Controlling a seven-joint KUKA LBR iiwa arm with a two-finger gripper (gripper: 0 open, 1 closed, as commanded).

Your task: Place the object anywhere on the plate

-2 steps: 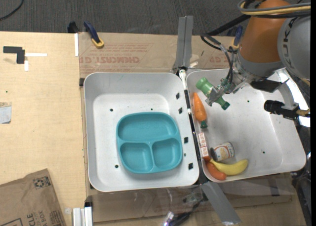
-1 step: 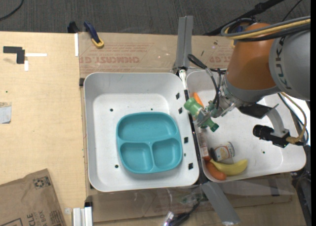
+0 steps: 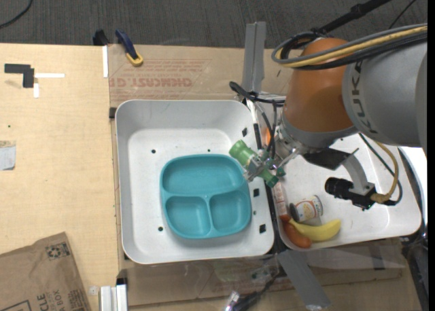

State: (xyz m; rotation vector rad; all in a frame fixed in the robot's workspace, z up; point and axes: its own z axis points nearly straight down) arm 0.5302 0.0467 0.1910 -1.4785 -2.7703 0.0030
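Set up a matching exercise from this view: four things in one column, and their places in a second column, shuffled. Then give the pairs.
Things
1. teal plate
2. banana
3. green object
4. yellow-tipped clamp

Places
A. on the cardboard beyond the bins
B. at the gripper, above the plate's right rim
C. on the floor of the left bin
D. in the right bin, near its front edge

Pairs: 1-C, 2-D, 3-B, 4-A
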